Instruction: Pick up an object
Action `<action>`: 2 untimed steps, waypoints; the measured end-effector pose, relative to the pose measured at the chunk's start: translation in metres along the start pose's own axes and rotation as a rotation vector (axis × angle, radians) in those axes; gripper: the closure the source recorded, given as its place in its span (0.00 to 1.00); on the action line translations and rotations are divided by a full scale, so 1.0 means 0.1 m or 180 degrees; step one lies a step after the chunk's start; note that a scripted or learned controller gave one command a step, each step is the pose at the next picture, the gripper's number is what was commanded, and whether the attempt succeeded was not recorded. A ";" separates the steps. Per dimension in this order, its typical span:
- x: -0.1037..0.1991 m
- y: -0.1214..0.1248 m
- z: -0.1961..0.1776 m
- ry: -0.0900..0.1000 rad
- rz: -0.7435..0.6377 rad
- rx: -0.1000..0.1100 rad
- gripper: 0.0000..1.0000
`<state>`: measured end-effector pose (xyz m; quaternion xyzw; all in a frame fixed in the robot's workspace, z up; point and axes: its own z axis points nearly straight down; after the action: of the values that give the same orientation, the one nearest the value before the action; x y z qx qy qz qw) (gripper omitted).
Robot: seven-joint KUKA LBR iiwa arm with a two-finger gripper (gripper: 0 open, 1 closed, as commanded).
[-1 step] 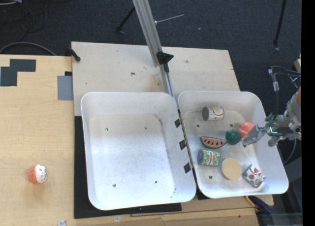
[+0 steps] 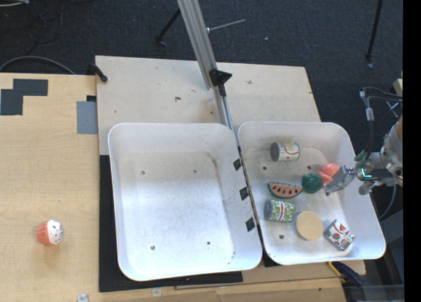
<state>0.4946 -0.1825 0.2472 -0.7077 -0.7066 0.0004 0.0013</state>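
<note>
Black mat under two white bins, pale bench, dark carpet; gripper, finger state unclear

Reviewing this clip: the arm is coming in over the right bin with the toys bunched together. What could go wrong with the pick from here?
1. The pincer sits at the red toy, right beside the green ball; closing could catch both or knock one away.
2. The ball may roll into the watermelon slice.
3. The items lie close to the right bin's wall, so the pincer might clip it.
</note>
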 end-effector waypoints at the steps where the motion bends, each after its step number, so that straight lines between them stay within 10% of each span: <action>1: 0.04 -0.07 0.62 0.0007 -0.0004 0.0022 0.00; 2: 0.07 0.02 1.12 0.0006 -0.0002 0.0017 0.00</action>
<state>0.4961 -0.1752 0.1350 -0.7074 -0.7068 0.0016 0.0039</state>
